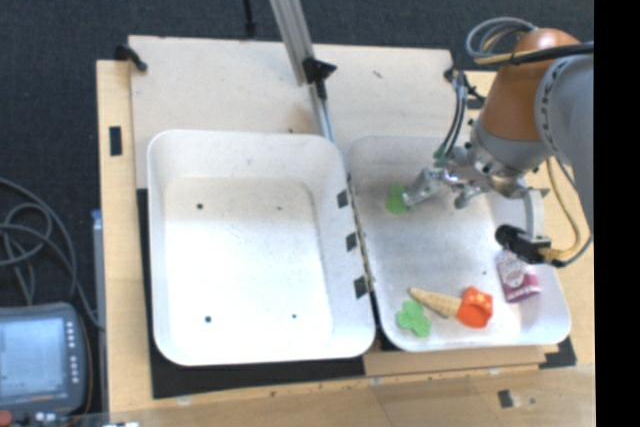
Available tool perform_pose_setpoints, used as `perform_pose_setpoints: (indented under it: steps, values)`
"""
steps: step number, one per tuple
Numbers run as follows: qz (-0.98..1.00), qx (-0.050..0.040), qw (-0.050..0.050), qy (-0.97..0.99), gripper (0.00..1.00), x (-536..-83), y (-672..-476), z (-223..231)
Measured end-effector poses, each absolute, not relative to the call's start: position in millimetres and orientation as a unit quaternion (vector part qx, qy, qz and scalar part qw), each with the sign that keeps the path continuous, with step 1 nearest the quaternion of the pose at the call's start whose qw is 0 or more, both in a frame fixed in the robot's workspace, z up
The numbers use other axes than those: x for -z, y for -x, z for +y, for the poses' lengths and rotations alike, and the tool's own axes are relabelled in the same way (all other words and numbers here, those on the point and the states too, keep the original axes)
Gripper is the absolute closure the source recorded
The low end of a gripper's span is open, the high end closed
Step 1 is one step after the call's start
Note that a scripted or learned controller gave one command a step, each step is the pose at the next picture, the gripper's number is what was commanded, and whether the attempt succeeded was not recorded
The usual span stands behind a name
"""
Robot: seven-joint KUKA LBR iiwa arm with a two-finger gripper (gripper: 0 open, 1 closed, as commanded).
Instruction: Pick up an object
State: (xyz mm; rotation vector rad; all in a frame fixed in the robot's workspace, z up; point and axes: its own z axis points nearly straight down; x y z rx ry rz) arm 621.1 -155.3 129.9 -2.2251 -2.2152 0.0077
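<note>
Viewpoint: one fixed camera, up above the light wooden bench [400,60], looking down at a slant.
Facing: the bench's far edge sits at the top of frame, the near edge at the bottom.
Distance: set well back, so both shallow white plastic bins [170,155] fit whole, with dark carpet around them.
Framing: the grey arm with its orange band [515,100] comes in from the right edge.
Relative to the fingers: the silver two-finger gripper [418,192] sits right of centre; the left-hand bin lies off to its left.
</note>
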Motion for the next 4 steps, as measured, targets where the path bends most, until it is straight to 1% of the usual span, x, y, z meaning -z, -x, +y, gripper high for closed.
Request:
perform_pose_setpoints:
  steps: [1, 2, 3, 4]
  values:
    - [-0.705, -0.0016, 0.000, 0.709, 0.00, -99.7, -620.8, -157.0]
    - [-0.703, 0.0011, -0.002, 0.711, 1.00, -113.0, -622.5, -157.6]
    - [-0.704, 0.0021, -0.003, 0.710, 1.00, -176.3, -618.4, -159.9]
    - [-0.708, 0.0023, -0.004, 0.706, 1.00, -241.2, -623.3, -163.3]
